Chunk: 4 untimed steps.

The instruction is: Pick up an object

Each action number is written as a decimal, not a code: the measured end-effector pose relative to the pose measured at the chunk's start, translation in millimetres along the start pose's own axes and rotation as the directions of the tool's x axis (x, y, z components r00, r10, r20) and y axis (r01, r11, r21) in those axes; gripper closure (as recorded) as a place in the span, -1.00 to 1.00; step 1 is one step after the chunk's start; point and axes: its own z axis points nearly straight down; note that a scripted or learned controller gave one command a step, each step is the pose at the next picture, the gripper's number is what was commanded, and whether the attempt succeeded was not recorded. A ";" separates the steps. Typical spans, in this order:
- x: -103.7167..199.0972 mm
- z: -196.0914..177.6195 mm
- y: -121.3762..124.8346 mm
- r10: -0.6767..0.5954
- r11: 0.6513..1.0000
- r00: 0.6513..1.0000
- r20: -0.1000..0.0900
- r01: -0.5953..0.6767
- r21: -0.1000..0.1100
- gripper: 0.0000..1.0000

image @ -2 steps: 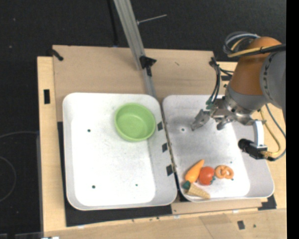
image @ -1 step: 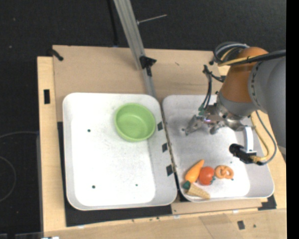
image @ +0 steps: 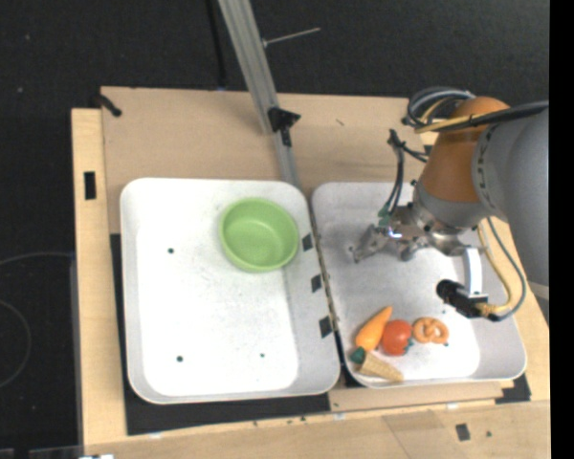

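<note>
The pincer (image: 375,245) hangs low from the bent arm (image: 459,170), fingers spread, gripping nothing; the carrot (image: 372,330) lies well below it

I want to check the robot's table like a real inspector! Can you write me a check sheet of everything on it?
Surface: tan wooden bench bearing two shallow white bins side by side, the left bin and the right bin.
Job's things: orange toy carrot, red toy tomato, orange pretzel-shaped toy and tan cone-shaped toy, clustered at the right bin's near edge; round green plastic bowl in the left bin.
Clutter: nothing seen.
Grippers: two-finger gripper over the right bin's bare far part, apart from the toys, nothing between its fingers.
Cables: dark cables looping along the arm's wrist.
Surroundings: grey metal post behind the bins; dark floor.
</note>
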 end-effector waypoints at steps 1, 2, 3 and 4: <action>-0.7 -11.4 0.9 0.001 1.000 1.000 -0.001 -0.001 -0.003 1.00; -7.4 -57.2 6.0 0.001 1.000 1.000 -0.001 -0.001 -0.007 1.00; -9.6 -103.5 -2.4 0.002 1.000 1.000 -0.001 -0.002 -0.002 1.00; -11.0 -154.3 -1.9 -0.004 1.000 1.000 -0.001 0.004 -0.002 1.00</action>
